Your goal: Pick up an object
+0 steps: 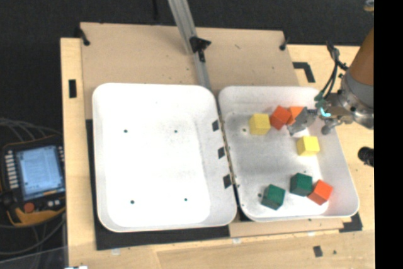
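On a wooden bench (157, 50), two shallow white bins side by side: left bin (104, 154) and right bin (343, 160), touching along the middle edge.

In the right bin, six small blocks. Near the far side, upper yellow block (259, 124), and just beside it on its right, upper orange block (281, 116). A bit nearer to the camera and more to the right, lower yellow block (308, 145), alone on the white floor. In the near right corner, right green block (301, 184) touching or almost touching lower orange block (321, 191). Left green block (273, 196) just beside that pair, slightly apart.

Reaching in from the right, the grey arm (360, 82), with the gripper (313, 125) over the far right part of the right bin. Jaws wide apart, with bare white floor between them and no block held. One finger (298, 123) close to the upper orange block; not possible to tell if touching. Lower yellow block just below the gripper in the view, apart from both fingers.

Behind the bins, a slanted metal pole (179, 6). At the left side of the bench, a handheld screen (38, 170) with cables.
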`<action>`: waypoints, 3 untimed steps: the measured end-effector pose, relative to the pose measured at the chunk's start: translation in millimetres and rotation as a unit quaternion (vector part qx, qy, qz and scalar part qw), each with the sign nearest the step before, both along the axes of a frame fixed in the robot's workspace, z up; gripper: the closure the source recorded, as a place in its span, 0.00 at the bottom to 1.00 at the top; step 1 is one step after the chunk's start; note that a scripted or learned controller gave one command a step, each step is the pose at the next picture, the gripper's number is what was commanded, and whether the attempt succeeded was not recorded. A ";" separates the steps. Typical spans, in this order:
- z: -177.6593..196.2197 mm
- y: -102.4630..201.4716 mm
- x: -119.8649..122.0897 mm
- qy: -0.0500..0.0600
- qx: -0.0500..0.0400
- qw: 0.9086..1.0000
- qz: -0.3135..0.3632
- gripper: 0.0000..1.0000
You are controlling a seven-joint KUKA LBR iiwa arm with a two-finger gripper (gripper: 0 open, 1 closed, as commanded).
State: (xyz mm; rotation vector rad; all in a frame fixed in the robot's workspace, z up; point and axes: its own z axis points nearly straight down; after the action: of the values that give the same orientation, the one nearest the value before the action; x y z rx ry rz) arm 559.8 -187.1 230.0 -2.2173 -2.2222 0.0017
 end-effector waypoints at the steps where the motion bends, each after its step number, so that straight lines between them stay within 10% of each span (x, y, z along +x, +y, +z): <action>1: 2.4 0.3 1.0 -0.002 0.000 1.000 0.000 0.00; 3: -94.4 -6.1 6.8 -0.003 -0.003 1.000 -0.002 0.00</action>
State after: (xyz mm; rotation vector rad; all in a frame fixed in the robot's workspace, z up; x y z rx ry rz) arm 566.6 -193.1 135.6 -2.2269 -2.2243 0.0018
